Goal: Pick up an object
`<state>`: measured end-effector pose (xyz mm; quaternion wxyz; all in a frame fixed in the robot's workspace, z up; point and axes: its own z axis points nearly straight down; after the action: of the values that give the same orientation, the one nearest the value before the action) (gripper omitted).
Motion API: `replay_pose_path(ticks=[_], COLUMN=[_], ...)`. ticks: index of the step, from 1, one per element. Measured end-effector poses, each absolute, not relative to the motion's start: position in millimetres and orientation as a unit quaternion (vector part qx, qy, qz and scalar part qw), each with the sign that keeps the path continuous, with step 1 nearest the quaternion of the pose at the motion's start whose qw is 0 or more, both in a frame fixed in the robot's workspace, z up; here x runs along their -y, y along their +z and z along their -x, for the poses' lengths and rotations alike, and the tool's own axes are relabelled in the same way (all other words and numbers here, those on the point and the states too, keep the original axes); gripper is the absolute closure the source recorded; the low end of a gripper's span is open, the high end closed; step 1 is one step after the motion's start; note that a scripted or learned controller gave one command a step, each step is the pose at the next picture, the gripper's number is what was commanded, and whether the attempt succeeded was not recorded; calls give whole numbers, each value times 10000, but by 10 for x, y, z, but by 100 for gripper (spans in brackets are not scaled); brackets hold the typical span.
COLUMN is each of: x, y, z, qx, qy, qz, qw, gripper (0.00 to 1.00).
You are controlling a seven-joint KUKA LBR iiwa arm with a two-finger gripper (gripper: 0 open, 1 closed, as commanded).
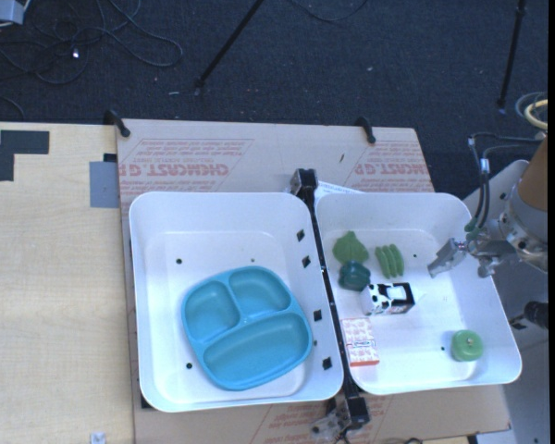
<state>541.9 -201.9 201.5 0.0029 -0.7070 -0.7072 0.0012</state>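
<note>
The right bin (499, 359) holds several small objects. A green leafy toy (350, 246) and a ridged green piece (389, 260) lie at its back left. A teal lump (354, 275) sits just in front of them, with a black-and-white cow toy (389, 298) beside it. A red-and-white packet (360, 343) lies at the front left, and a round green object (466, 345) at the front right. My gripper (463, 265) hangs over the bin's right side. It is open, nothing is between its fingers, and it is clear of every object.
The left bin (157, 248) holds a blue divided plate (248, 325). A black divider (316, 276) runs between the two bins. Cardboard (213, 160) lies under both, with a wooden bench top (46, 285) to the left.
</note>
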Motion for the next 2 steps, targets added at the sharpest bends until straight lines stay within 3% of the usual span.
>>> replay_pose_path(ticks=[1, 2], x=[2042, 2057], y=[1443, 1140], z=[-5502, -5529], qx=[7070, 7068], qy=[14, -17], qz=[7072, 7074], qw=[32, -36], gripper=[0, 0])
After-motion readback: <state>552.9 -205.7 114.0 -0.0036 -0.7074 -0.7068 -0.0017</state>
